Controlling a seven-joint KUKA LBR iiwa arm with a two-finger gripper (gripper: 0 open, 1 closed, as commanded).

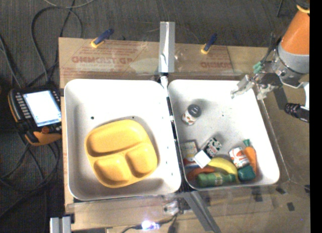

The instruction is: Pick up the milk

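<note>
Yellow tray (pixel 122 152) in left bin (pixel 75 126), groceries heaped in right bin (pixel 226 101), gripper (pixel 250 85) above its far edge

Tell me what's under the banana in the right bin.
The banana lies on a green bottle, beside a white carton. Whatever sits beneath the pile is covered.

Materials beneath my arm: both white bins (pixel 75 141) appear smooth, slightly glossy plastic; the yellow divided tray (pixel 122 151) is matt moulded plastic; the bench board (pixel 100 58) at the far side looks like brown cardboard under clear film; the surrounding floor (pixel 50 10) is dark, rough carpet
</note>
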